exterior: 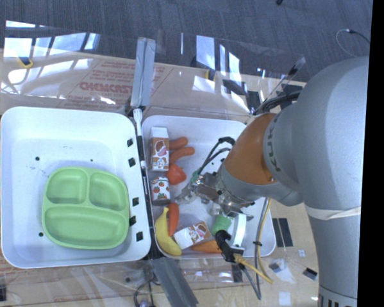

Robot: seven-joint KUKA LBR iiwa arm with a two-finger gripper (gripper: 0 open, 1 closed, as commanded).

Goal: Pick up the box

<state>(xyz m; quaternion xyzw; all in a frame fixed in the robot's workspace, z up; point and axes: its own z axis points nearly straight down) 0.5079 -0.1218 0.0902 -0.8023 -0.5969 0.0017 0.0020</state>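
Right-hand bin (pixel 193 126), box (pixel 160 189) beside its wall, near gripper (pixel 195 186)

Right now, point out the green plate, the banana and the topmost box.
Green plate (pixel 82 226): camera view, large lower compartment.
Banana (pixel 162 237): camera view, middle of its curve.
Topmost box (pixel 159 154): camera view, printed face.

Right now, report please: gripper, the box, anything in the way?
Gripper down in right bin. Front box lies near it; two more boxes along left wall. Banana, carrot crowd front box.
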